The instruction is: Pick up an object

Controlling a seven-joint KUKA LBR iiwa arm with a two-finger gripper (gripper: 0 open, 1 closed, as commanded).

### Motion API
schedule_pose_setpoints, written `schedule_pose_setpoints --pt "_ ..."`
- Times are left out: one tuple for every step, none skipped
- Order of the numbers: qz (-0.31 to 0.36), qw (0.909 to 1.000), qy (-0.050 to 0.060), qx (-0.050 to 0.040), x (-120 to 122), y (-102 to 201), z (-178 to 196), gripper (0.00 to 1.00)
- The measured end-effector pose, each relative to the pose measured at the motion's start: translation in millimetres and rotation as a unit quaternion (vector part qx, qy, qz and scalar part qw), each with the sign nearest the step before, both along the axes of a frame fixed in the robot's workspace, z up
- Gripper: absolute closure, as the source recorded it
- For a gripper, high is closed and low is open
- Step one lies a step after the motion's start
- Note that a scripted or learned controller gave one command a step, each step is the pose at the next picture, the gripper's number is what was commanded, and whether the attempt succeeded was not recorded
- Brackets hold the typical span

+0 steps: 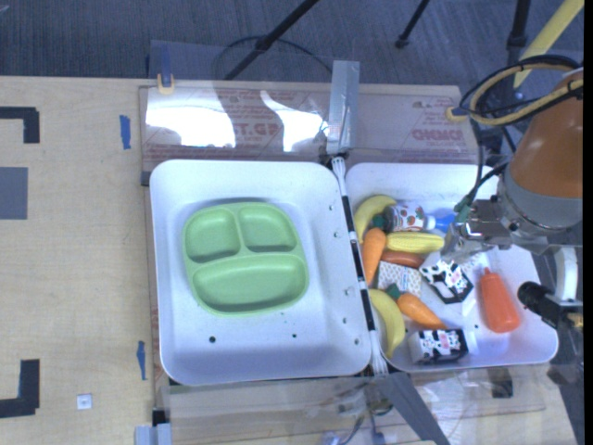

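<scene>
The wooden counter (pixel 65 276) carries two shallow white bins side by side, with a sheet of cardboard (pixel 278 114) lying behind them under a glare of light. The left bin (pixel 185 341) holds a green divided plate (pixel 246 253), three compartments moulded into it, sitting near the bin's middle. The right bin (pixel 533 336) is crowded with small toys. The grey arm (pixel 547 165), with its orange band, reaches in from the right and hangs over the upper right part of that bin; its hand (pixel 463 239) sits low above the toys near the bin's centre, just beside a yellow corn cob (pixel 414 243) and above a black-and-white patterned block (pixel 447 280). Whether the hand is spread or pressed together cannot be told from this angle, and nothing is visibly caught in it. An orange bottle-shaped toy (pixel 499 302) lies to the right of the block. A yellow banana (pixel 368 213) curves along the bin's upper left, and a second banana (pixel 389 318) lies at the lower left. An upright carrot (pixel 372 253) stands between them against the left wall; a second carrot (pixel 419 310) lies slanted near the middle. A small cow-print carton (pixel 439 344) rests by the front wall, and a small can (pixel 408 218) sits by the upper banana.
</scene>
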State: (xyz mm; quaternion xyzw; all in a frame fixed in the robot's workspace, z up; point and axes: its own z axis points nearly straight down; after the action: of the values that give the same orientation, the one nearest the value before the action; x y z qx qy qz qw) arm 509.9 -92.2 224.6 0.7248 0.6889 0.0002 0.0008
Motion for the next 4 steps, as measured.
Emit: schedule_pose_setpoints --pt "0.033 0.9995 0.0 -0.0005 65.3 -43.5 101.4 1.0" --pt "-0.02 0.9998 0.002 0.0005 70.8 -9.2 46.6 1.0" --pt "0.257 0.9663 0.001 0.0006 50.8 -47.4 -81.2 1.0" --pt "0.223 0.9747 -0.001 -0.0006 109.5 -29.0 -9.6 1.0"
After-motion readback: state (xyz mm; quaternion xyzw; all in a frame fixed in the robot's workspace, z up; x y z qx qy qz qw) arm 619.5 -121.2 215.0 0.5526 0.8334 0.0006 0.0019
